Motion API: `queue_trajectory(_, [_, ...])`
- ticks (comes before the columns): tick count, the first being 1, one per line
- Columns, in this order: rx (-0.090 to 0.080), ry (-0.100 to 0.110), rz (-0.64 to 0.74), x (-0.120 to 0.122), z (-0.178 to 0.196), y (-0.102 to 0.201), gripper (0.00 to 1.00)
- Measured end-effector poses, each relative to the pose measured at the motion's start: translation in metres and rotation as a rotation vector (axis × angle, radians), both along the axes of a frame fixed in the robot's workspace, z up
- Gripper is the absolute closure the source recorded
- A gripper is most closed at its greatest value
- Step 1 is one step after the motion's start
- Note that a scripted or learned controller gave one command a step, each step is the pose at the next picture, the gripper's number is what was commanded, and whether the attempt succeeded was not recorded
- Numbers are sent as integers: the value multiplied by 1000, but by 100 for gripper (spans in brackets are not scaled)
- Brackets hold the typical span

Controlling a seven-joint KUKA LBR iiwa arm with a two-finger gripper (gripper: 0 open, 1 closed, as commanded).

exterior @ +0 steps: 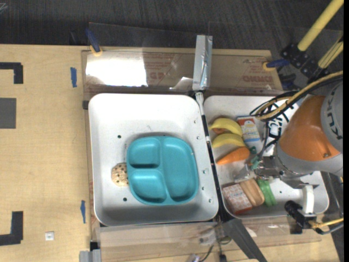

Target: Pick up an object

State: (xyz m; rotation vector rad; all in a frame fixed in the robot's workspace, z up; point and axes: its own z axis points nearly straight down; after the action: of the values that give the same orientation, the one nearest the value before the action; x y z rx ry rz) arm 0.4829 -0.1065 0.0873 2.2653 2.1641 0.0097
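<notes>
Dark grey carpeted floor (136, 4) along the top; below it a light wooden bench (38, 146) with black corner marks and short blue tape strips. Clear plastic panels (163, 64) stand behind two shallow white bins set side by side. Left bin (103, 124): one teal divided plate (162, 169) near the middle, a speckled cookie (119, 174) touching its left edge. Right bin (322, 198): two bananas (226, 134) by the dividing wall, a carrot (233, 156) just below them, a small carton (250, 131) beside the bananas, a packaged snack (236, 197) and a brown roll (253, 192) at the lower wall, a green item (267, 191) next to the roll. Grey arm with orange band (305, 135) reaches in from the right; gripper (260, 167) sits low over the carrot and roll; state of the jaws cannot be told, hidden beneath the wrist. Yellow poles (324, 15) at upper right.
</notes>
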Motion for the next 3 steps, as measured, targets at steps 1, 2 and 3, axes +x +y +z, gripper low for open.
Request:
queue_trajectory(1, [0,-2,-1,1,9,0,100])
queue_trajectory(2, [0,-1,-1,1,8,0,0])
queue_trajectory(3, [3,6,-221,75,-1,-5,0])
